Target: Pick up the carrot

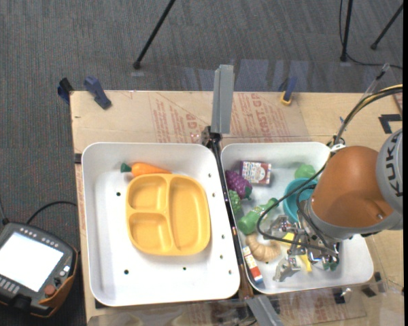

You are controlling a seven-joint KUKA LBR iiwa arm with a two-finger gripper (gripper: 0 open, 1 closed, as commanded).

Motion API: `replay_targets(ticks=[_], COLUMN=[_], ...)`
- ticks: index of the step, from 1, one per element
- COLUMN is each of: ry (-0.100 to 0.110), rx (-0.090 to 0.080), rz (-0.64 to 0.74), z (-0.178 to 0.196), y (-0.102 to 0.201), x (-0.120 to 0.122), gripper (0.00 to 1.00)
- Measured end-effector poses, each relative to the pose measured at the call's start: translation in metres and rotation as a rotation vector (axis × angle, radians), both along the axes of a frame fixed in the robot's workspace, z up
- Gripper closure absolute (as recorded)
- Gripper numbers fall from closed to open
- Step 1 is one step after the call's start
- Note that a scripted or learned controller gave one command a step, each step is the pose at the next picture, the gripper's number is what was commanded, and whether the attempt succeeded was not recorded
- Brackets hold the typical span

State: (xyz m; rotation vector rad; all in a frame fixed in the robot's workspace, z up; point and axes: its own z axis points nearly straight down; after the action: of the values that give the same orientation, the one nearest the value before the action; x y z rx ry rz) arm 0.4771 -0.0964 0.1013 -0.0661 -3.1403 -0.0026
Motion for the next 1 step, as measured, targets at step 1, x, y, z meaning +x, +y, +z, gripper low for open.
replay_targets(ticks=[1], ry=[-0.010], rx=[-0.005], rz=[-0.019], z=[0.0735], y=[-0.0901], x=[0.0434], gripper=[0.00])
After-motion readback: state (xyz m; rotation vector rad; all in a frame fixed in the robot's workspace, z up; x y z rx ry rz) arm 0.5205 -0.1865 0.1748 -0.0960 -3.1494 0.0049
